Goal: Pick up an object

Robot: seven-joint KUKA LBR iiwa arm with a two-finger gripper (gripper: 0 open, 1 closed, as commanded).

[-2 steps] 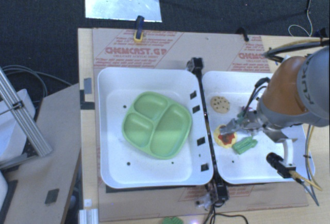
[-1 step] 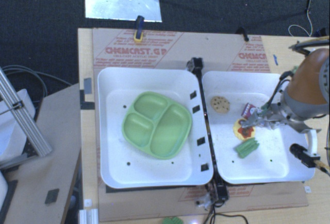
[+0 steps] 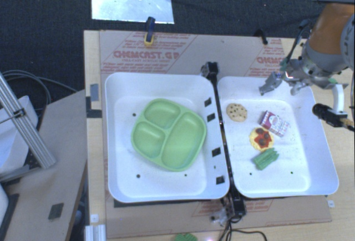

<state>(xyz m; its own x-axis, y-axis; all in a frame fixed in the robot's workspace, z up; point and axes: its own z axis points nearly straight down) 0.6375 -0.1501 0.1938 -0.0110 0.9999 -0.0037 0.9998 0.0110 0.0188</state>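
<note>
Grey arm (image 3: 333,40) with orange band.
Rounded orange segment above a grey wrist housing; thin dark cables along the side; pale metallic tool (image 3: 282,83) with slim grey fingers (image 3: 269,86); white bracket and black cylindrical fitting below the wrist.

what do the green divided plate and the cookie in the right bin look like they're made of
The green divided plate looks like moulded plastic: one even pale green colour, smooth rounded compartment walls, a soft sheen. The cookie seems to be a toy, likely plastic or rubber: a flat tan disc with dark spots and a matte face, though the view is too coarse to be sure.
</note>
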